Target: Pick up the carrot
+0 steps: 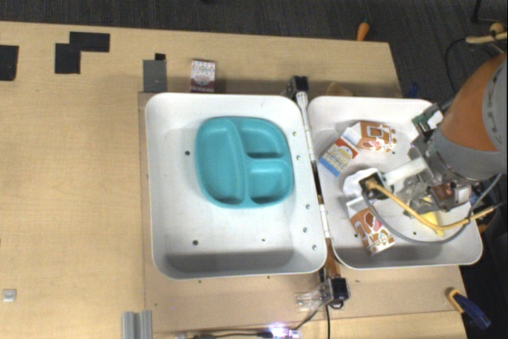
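1. The end effector (429, 194) hangs low inside the right-hand bin (413, 254), tangled in the view with its own cabling. Whether it is spread or pressed together I cannot tell, and nothing can be seen held in it.
2. I cannot make out the carrot. My guess is that it lies directly beneath the end effector or the wrist, hidden by them.
3. Just beside the end effector, on the side away from the arm, sits a brown-and-white carton (371, 228). A white packet (359, 179) is close by.
4. A little farther out on that side lie a blue-and-white packet (337, 159) and a second brown-and-white carton (373, 137) towards the bin's back wall.
5. Handling, as a judgement: a carrot is light, stiff and smooth, tapered and prone to roll. It is best pinched across the thick middle, square to its length, not at the thin tip. The crowded cartons could get nipped along with it.
6. Well away from the end effector, across the shared rim, the left-hand bin (159, 171) holds a teal divided plate (242, 159).
7. Farthest off is the bare tabletop (71, 194).
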`<act>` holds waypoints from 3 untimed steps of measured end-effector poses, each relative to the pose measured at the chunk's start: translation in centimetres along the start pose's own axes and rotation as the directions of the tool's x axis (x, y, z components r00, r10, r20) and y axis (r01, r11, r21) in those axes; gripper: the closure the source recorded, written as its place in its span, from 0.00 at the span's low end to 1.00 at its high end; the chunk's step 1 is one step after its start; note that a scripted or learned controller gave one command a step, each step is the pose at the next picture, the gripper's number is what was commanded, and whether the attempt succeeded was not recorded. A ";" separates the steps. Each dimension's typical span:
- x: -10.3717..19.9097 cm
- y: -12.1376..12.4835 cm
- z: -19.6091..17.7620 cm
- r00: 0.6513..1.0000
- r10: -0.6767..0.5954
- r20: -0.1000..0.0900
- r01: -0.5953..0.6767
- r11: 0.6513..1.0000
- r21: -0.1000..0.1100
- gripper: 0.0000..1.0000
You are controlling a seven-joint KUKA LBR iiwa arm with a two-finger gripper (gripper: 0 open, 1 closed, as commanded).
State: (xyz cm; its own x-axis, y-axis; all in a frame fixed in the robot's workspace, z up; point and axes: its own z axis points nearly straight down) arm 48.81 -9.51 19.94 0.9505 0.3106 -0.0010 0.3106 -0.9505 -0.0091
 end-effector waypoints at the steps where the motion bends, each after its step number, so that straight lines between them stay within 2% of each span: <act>1: -0.2 0.5 -0.2 1.000 0.007 -0.001 -0.007 1.000 -0.006 0.00; 2: -0.4 2.2 11.1 0.994 -0.108 -0.010 0.108 0.994 -0.011 0.00; 3: 0.3 9.6 3.4 0.917 -0.399 0.000 0.399 0.917 -0.014 0.00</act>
State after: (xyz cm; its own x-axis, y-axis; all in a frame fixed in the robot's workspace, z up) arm 52.08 -18.56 16.50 0.7479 0.6638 0.0024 0.6638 -0.7479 0.0049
